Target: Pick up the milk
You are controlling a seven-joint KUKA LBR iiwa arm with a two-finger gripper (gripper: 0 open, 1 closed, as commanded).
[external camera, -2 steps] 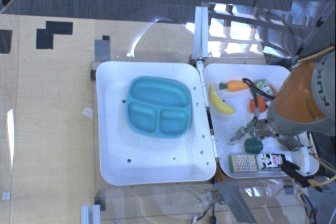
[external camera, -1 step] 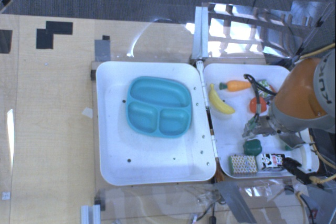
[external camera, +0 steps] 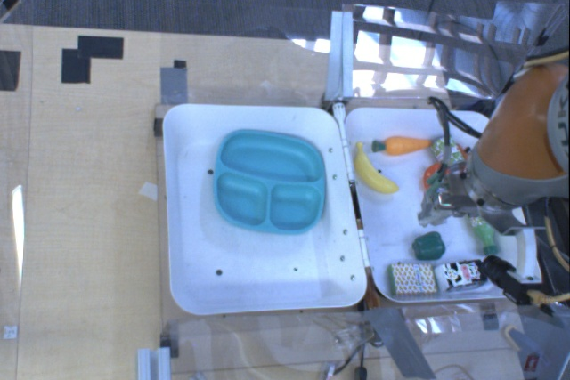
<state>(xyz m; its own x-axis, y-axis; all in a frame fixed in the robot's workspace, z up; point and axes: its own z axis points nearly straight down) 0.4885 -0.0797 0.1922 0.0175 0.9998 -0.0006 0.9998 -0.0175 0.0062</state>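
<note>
Here the jaws, whose state I cannot tell, hang over the right bin [external camera: 383, 182] just above a green pepper [external camera: 429, 246], while the milk carton [external camera: 462, 274] lies at the near edge beside a patterned box [external camera: 414, 278].

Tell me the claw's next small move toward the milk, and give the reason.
Probably slide the claw toward the near edge of the right bin and a little rightward, then lower. The milk lies on its side at that near edge, beside a green-patterned box, while the claw hangs farther back, above a dark green item.
</note>
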